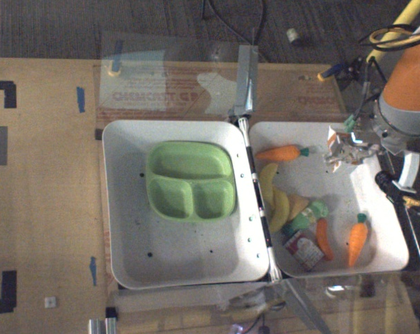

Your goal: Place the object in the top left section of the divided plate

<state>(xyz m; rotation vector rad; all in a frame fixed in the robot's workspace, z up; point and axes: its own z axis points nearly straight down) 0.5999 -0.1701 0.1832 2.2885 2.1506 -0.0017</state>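
Wooden worktop (42,207) under two white bins, dark carpet behind; left bin (126,256) has one green divided plate (191,180), three sections, all bare, long section along its far side; right bin (387,252) has three carrots: one (282,153) lying crosswise near the far wall, one (356,238) and a smaller one (324,238) near the front; also a banana (271,193), a green piece (308,214) and a small red carton (305,250); tool (345,149) hangs at the right bin's far right corner, nothing visibly between its parts, width: cannot tell; which object is meant is unclear; nearest is the far carrot, just left of the tool; plate lies further left, across the divider.
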